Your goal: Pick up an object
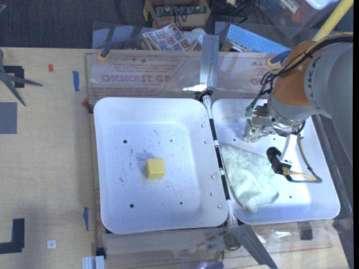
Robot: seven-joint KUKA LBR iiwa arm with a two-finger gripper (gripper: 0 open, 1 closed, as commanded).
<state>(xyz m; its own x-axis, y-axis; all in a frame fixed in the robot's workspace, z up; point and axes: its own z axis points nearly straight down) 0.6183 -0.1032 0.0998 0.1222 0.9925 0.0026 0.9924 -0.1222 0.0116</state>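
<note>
On the desk (45, 167), the left bin (112, 122) holds a small yellow block (155, 168), lying near the middle of its floor, slightly toward the near side. The right bin (320, 200) holds a crumpled white cloth (247, 175), spread from the divider toward the bin's centre. Above the far part of that bin, the hand (257, 132) hangs just beyond the cloth's far edge; whether it is released or clenched I cannot tell. Nothing is visibly in its grasp.

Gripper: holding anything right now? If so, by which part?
Nothing visible between its fingers. The gripper sits over the right bin, just above the crumpled white cloth. The yellow block lies untouched in the left bin.
</note>
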